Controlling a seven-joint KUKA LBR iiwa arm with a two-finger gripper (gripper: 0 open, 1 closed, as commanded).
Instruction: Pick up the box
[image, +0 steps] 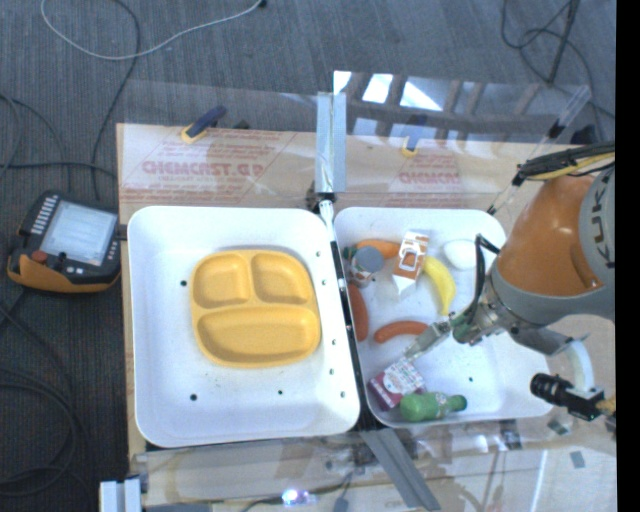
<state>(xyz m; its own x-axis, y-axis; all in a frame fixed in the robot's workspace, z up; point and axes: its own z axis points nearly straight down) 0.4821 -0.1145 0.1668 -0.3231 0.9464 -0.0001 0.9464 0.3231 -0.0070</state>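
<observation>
While a handheld control pendant (62, 243) lies on the floor at the far left, the left bin (150, 330) holds a yellow three-compartment tray (256, 307) lying flat near its middle. A metal divider strip (330, 140) stands at the back, where the two bins meet. The right bin (500, 395) carries a crowd of small things: a grey-capped item (367, 261) near its back left corner with an orange carrot-like piece (378, 246) just behind it, a reddish sausage shape (358, 310) along the left wall, and another sausage (400, 330) near the middle. The box (411, 253), white and orange, stands toward the back of this bin, just left of a yellow banana (440, 283) and a white round item (459, 253). At the front lie a pink packet (399, 379) and a green bottle (432, 405). The gripper (415, 350) hangs low over the bin's middle, well apart from the box; whether it is spread or closed cannot be told. The arm (550, 255) reaches in from the right.
</observation>
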